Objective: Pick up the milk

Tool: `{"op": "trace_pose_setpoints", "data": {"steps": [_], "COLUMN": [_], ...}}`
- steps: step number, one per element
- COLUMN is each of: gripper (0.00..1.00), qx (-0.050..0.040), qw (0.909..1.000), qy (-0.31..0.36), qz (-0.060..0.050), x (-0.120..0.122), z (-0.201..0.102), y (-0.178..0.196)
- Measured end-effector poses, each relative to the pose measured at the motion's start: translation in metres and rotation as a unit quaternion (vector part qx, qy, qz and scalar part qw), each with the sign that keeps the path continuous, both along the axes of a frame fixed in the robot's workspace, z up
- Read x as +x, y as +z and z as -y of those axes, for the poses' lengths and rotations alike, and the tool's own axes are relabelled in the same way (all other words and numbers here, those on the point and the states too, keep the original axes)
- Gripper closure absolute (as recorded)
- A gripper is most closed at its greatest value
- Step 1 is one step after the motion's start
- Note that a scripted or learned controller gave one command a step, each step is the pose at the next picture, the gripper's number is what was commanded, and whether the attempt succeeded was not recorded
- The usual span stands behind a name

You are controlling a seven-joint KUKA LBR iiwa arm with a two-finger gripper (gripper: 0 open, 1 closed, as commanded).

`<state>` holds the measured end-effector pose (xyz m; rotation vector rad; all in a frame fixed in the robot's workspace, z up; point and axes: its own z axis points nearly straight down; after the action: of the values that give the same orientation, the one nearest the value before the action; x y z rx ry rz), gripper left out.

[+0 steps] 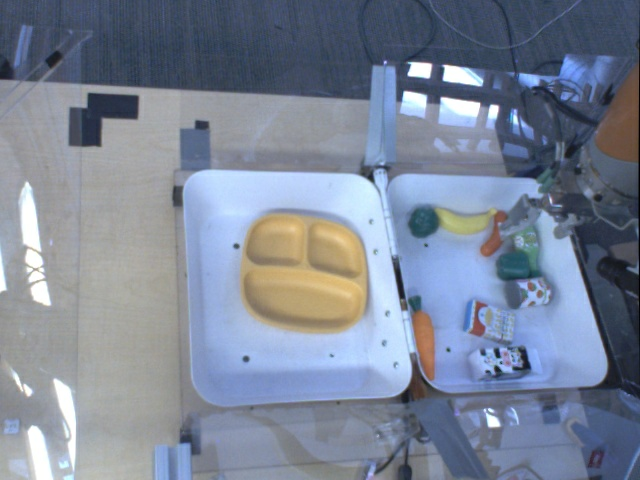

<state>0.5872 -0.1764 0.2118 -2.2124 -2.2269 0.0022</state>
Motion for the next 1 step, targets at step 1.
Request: {"op": "trace_pose_setpoints", "data": {"steps": [1], "gripper": [0.0], "qx": [-0.0001], "qw": [0.9999], "qy": [0.011], "qz": [0.002], "x": [-0.0557], "z": [0.0151], "y": [-0.1197]}}
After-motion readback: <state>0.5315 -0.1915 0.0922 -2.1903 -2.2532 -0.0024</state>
